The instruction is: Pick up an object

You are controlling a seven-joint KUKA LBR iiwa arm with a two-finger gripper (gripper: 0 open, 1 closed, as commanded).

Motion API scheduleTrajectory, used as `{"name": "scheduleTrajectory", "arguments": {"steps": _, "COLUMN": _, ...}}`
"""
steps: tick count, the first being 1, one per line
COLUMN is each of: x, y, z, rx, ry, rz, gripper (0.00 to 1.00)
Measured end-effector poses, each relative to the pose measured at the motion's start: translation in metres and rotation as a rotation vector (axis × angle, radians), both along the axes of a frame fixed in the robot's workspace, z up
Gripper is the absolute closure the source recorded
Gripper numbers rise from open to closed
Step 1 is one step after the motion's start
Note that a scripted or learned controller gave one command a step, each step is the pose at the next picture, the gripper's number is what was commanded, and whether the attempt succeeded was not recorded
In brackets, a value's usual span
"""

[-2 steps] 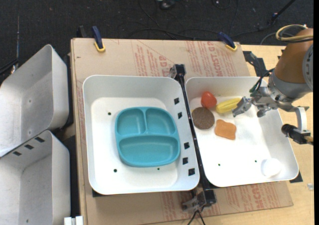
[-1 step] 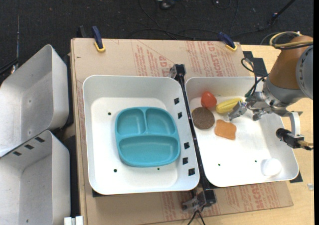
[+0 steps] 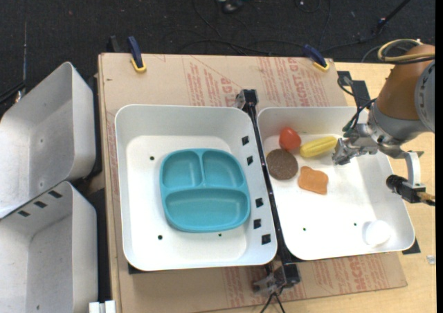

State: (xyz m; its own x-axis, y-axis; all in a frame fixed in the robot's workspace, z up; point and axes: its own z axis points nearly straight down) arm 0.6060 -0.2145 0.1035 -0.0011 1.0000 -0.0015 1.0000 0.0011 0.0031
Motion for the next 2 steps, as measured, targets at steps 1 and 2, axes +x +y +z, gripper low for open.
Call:
{"name": "scheduleTrajectory", "arguments": {"steps": 1, "x": 0.006, "y": -0.003, "z": 0.063, "rx": -0.001, "ry": -0.004, "rz": 0.001, "gripper": 1.0}}
{"name": "scheduleTrajectory", "arguments": {"steps": 2, "x": 0.007, "y": -0.003, "z": 0.104, "rx": -0.001, "ry": -0.003, "rz": 0.002, "gripper": 1.0}}
